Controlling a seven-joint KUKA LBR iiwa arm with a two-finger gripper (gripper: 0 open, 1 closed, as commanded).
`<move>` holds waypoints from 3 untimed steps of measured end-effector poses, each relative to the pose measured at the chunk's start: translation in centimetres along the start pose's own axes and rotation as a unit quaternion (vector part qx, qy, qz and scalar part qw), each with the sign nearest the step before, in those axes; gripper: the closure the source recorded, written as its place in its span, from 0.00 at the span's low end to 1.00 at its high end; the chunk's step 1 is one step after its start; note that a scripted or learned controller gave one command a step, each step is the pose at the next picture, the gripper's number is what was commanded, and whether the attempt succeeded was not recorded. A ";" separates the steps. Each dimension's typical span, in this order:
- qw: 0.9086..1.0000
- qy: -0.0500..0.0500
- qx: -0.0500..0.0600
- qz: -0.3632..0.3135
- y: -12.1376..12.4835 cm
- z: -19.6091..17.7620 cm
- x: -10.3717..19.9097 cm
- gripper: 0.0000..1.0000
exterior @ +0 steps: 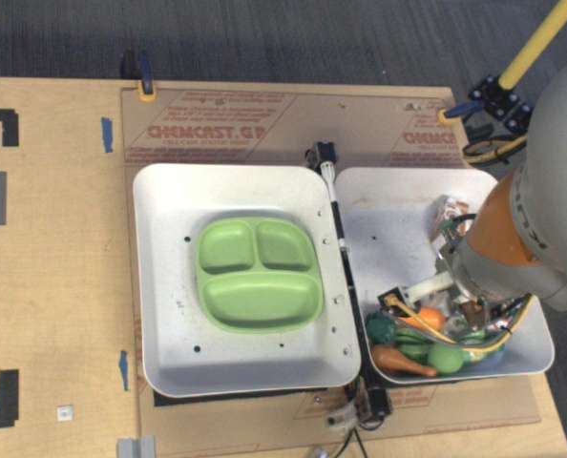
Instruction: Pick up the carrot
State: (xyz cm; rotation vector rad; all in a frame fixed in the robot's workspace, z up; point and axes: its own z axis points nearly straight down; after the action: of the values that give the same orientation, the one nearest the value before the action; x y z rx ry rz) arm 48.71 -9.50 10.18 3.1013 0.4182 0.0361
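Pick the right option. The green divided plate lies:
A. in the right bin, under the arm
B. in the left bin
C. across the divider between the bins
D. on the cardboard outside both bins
B: the green divided plate sits flat inside the left bin, apart from the toy food heaped in the right bin.

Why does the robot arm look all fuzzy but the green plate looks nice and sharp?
In the camera view the green plate in the left bin is crisp and evenly lit, with soft shadows along the bin's walls; the arm sits close to the lens, so its grey and orange parts blur; the toys in the right bin, among them the carrot, lie in the arm's shade and look darker.
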 end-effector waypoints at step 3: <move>1.000 -0.002 0.004 0.026 0.1 0.1 -0.1 1.00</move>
State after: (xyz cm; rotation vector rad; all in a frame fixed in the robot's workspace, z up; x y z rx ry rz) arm 48.66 -9.62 10.12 3.1184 0.3394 0.0288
